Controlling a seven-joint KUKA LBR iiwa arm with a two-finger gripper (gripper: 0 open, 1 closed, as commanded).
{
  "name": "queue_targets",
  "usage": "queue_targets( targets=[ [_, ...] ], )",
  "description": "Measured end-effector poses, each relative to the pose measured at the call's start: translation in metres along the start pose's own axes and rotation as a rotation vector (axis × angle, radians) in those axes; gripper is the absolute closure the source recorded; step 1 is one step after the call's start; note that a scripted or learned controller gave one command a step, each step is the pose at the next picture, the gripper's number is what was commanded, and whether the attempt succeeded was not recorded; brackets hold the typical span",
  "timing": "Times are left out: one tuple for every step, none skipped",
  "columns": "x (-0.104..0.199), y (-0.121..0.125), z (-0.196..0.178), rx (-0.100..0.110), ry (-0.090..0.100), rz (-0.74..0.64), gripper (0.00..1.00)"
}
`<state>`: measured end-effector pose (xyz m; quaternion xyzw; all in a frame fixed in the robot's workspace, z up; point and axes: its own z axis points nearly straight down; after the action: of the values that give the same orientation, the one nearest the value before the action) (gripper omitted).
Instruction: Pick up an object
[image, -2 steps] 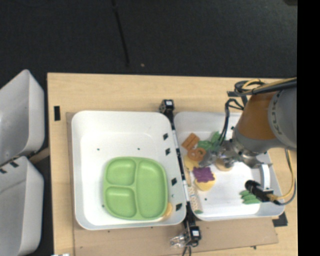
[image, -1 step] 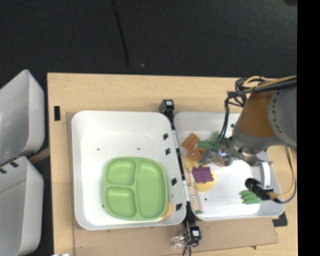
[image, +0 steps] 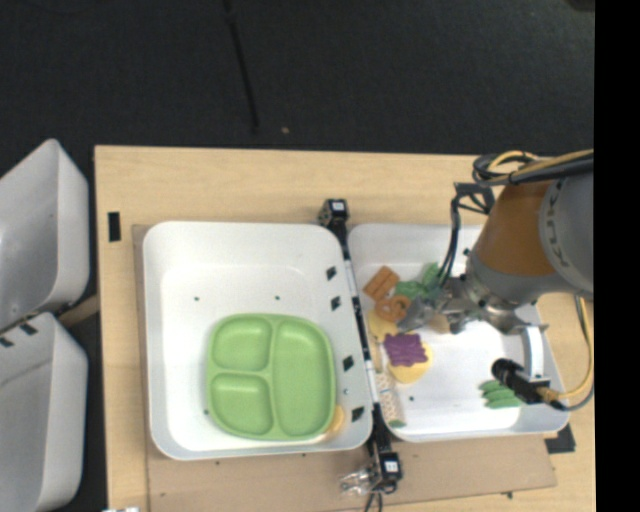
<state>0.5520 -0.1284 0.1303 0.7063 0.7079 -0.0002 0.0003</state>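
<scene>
My gripper (image: 422, 312) hangs low over the left part of the right bin (image: 460, 425), among a cluster of small toys. Just to its left lie a brown pretzel-shaped piece (image: 391, 308) and an orange waffle-like piece (image: 380, 282). A purple bunch of grapes (image: 405, 349) rests on a yellow piece (image: 412, 372) just below the gripper. A green leafy piece (image: 432, 274) sits partly hidden behind the wrist. Another green piece (image: 496, 394) lies near the bin's front right corner.
The left bin (image: 180, 270) holds a green divided plate (image: 270, 377), with a small yellow item (image: 336, 418) at its front right corner. The arm's grey body and orange band (image: 515, 235) cover the right bin's far right. Cables loop around the wrist.
</scene>
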Motion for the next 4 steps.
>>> queue_targets(
  targets=[
    [0.025, -0.065, 0.031, 0.006, 0.003, 0.0, 0.0],
    [0.053, -0.059, -0.077, -0.011, 0.001, -0.007, 0.0],
    [0.052, -0.059, -0.082, -0.006, 0.001, -0.007, 1.0],
    [0.097, -0.061, -0.131, -0.006, 0.002, -0.008, 1.0]
  ],
)
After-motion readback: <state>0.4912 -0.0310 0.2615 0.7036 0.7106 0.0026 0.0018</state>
